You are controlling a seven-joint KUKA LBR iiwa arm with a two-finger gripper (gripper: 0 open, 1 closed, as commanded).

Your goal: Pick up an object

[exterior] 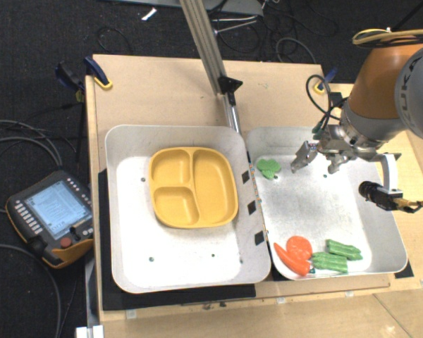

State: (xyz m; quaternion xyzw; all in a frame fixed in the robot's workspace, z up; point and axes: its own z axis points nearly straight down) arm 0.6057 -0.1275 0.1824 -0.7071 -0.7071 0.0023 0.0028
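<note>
The hand (319,158) hangs with its fingers apart and nothing between them over the right bin (381,220), near its far edge, likely lining up on the small green toy (268,167) lying by the bin's far left corner.

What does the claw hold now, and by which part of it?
Nothing. The claw hangs open above the right bin, with no object between its fingers; the green leaf-shaped toy lies apart, to its left.

Robot lab: teach pendant (51,217), loose cables (268,41)
</note>
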